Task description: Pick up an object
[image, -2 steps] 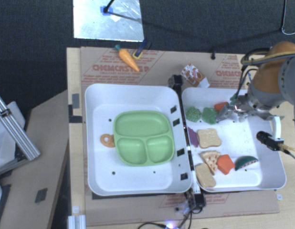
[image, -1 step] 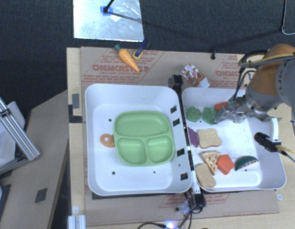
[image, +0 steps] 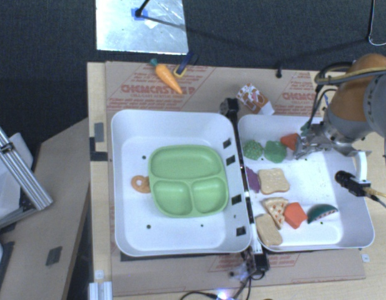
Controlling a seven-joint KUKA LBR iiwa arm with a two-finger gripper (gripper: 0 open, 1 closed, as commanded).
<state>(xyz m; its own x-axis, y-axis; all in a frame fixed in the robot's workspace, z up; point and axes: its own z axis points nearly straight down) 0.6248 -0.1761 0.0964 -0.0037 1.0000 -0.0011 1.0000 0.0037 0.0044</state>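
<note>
The gripper (image: 303, 144) is seen low in the right bin (image: 352, 233), at its far side, touching or just beside a red toy (image: 289, 141). It cannot be told if anything is grabbed. Nothing is seen lifted yet, so the picking up is judged not done. More toy food, like the bread slice (image: 273, 180), is left lying nearer.

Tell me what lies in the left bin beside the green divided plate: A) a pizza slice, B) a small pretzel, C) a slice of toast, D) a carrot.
B: the small pretzel lies on the floor of the left bin, just left of the green divided plate; the toast and pizza slice are in the right bin, and the carrot lies on the board behind the bins.
</note>
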